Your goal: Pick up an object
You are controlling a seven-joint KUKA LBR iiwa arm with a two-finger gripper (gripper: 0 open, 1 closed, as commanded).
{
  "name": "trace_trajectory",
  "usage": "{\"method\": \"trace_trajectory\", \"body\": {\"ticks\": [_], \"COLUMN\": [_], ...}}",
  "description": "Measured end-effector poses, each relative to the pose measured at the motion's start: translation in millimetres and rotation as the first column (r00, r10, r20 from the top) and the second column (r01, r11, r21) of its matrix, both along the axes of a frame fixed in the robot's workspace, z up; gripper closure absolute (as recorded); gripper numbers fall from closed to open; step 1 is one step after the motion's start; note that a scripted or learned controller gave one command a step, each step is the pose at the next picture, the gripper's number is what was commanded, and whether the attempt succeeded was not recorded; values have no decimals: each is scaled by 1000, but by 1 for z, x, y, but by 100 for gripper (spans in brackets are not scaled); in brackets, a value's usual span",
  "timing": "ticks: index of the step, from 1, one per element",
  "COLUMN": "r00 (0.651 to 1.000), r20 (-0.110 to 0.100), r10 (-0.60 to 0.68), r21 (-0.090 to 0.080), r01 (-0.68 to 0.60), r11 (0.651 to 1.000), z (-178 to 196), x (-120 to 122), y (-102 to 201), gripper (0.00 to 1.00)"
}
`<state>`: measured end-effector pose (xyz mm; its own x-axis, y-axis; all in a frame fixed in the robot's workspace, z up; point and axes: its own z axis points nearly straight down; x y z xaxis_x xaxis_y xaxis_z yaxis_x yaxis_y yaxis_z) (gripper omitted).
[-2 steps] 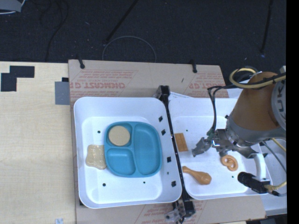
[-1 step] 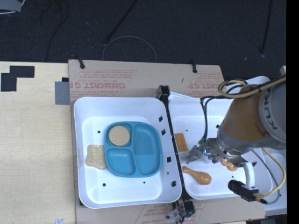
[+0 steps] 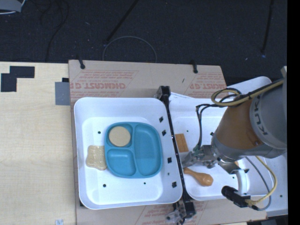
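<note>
cardboard sheet (image 3: 140, 81) | red print, upside down, repeated: "CHEMCREST" (uncertain) | arm (image 3: 269, 121): partial "KU"

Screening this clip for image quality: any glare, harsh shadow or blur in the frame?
Camera view: even, flat light; the white bins look bright but keep their edges, the blue tray is crisp, the gripper area by the wooden piece is soft and cluttered, and the floor above is dark.

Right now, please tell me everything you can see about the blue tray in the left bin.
The blue tray is a rounded rectangle that looks like smooth plastic, moulded into three compartments: two small ones on its left side and one long one on its right. It lies flat, right side up, near the middle of the left bin. A round tan cracker-like piece sits in its upper left compartment. A pale, bread-like piece lies on the bin floor against the tray's left edge.
</note>
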<state>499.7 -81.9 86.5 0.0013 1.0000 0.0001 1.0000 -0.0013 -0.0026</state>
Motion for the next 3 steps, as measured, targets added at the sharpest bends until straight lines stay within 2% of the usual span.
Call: {"method": "trace_trajectory", "body": {"ticks": [1, 3], "r00": [1000, 1000], "r20": [0, 4], "r10": [-6, 2], "r21": [1, 0], "r01": [6, -2], "r11": [1000, 1000], "z": [12, 104], "x": [0, 15], "y": [-1, -3], "gripper": [100, 100]}}
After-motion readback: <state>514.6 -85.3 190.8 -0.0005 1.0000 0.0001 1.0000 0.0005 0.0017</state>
